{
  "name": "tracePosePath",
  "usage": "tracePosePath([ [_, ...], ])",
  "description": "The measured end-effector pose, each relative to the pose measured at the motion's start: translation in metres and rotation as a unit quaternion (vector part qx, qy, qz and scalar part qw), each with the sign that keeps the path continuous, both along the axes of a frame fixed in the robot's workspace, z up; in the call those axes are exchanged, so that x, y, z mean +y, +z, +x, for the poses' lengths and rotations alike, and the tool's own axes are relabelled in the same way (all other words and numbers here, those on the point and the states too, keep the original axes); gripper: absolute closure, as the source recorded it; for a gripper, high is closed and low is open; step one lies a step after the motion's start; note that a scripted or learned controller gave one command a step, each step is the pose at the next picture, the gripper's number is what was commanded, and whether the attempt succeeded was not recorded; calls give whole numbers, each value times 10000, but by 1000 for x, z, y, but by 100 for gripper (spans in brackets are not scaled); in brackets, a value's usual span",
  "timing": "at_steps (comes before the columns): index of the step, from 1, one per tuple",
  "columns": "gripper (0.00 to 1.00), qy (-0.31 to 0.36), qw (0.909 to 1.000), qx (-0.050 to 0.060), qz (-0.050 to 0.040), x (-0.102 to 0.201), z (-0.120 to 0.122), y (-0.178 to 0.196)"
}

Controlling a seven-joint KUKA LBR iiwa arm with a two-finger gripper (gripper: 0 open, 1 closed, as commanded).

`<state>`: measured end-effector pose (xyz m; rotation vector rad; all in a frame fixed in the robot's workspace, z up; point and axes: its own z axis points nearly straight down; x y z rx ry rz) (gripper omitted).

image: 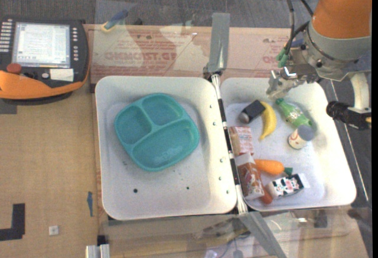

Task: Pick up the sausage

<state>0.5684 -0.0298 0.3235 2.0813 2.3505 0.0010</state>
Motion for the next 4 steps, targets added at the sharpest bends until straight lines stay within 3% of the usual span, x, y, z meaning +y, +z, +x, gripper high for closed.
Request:
tracePosePath([
  [1,100,560,9984,-5,-1,62,65,-26],
  [2,100,845,9964,15,6,158,40,-57],
  [3,100,807,9967,1,3,216,98,-45],
  [4,100,572,9984,-10,4,247,98,-50],
])
